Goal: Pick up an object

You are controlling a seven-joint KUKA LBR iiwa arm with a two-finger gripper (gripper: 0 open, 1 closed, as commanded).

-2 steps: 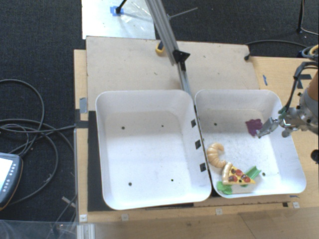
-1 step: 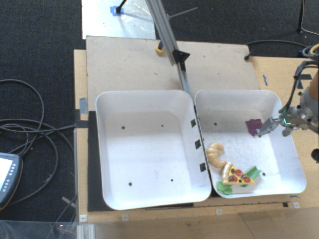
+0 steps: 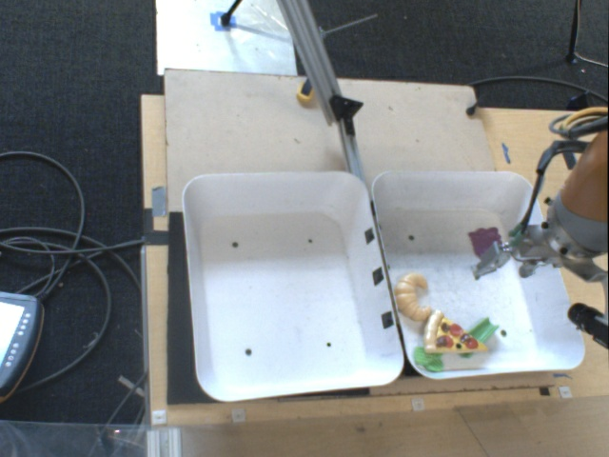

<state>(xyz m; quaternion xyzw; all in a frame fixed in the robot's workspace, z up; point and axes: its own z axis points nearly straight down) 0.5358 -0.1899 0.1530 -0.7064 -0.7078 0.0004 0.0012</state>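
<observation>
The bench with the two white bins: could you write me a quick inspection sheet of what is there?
Surface: wooden bench bearing a left bin and a right bin, side by side.
Job's things: in the right bin, a purple piece, a tan curved toy, a pizza-slice toy and a green piece.
Clutter: yellow bit on the bench.
Grippers: gripper over the right bin beside the purple piece; jaws unclear.
Cables: black loops on the floor.
Surroundings: dark carpet, a handheld screen.

Bright, even overhead light; soft shadows; white bins (image 3: 285, 198) slightly overexposed.
</observation>
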